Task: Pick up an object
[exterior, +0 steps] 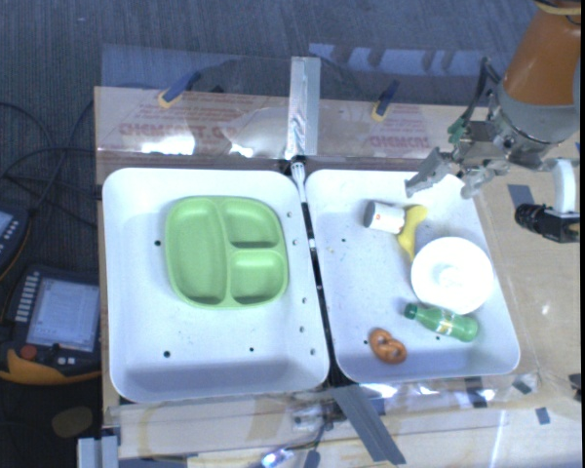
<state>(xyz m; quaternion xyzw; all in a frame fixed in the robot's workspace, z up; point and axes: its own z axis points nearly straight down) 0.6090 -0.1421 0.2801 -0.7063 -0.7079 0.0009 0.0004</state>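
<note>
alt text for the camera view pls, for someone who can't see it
A grey robot arm's gripper hangs open over the back of the right white bin, holding nothing. That bin holds a white plate, banana, small white cup, green bottle and pretzel. The left bin holds a green divided tray.

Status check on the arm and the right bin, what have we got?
Gripper open, over the right bin's far edge, holding nothing. Nearest: small white bottle and banana. White plate, green bottle, pretzel lie nearer the camera. Nothing blocking.

Wooden bench — two white bins side by side
</note>
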